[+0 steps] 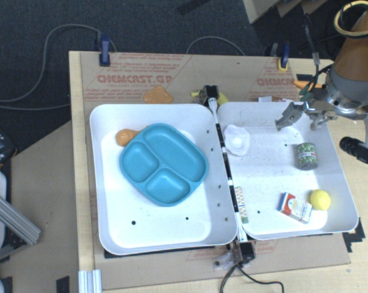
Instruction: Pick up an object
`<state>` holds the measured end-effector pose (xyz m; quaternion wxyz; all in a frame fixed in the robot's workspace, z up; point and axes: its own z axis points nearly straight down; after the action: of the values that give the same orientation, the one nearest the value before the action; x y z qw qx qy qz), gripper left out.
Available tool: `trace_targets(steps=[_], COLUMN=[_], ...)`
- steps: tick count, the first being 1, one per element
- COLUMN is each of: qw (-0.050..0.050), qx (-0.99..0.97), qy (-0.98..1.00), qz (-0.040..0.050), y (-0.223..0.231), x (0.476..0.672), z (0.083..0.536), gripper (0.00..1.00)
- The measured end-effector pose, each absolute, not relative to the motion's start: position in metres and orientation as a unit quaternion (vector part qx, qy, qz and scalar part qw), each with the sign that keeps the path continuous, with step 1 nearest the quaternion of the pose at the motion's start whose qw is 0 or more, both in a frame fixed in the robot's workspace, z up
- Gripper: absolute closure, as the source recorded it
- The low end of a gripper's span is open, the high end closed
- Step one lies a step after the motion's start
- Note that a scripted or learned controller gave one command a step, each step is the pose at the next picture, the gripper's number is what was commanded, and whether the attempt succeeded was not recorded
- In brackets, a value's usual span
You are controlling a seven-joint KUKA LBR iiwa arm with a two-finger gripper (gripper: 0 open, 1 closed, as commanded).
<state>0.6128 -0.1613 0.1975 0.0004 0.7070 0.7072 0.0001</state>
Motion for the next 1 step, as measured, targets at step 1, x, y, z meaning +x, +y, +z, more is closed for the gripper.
trace_targets(steps=[1], qw=[-0.005], qx=[0.707], qy=[0.707], qz=[0.0052], y=[-0.2172], x=[0.6092], z=[0.0819], gripper=[0.00])
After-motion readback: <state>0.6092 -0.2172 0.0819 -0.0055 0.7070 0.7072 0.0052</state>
